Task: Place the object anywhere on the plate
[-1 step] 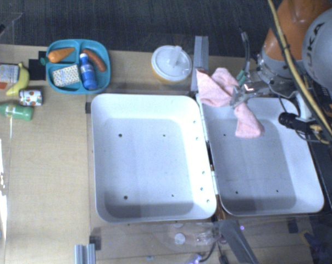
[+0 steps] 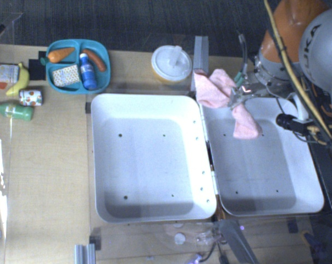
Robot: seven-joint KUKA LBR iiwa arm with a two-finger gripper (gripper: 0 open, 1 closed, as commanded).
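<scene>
Draped over the right bin's (image 2: 298, 202) far-left rim, the pink cloth (image 2: 223, 92) is seemingly pinched by the end effector (image 2: 238, 95), its long axis trailing toward five o'clock.

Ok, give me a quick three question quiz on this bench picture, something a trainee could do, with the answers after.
1. True or false: the pink cloth lies wholly inside the right bin.
2. What sits in the same blue tray as the carrot? A) banana B) blue bottle C) green bottle
3. Fill in: behind the left bin stands a yellow cup with a ___ lid.

Key
1. False: it drapes over the bin's back left corner, by the gripper.
2. B, the blue bottle.
3. White, on the yellow cup.
</scene>
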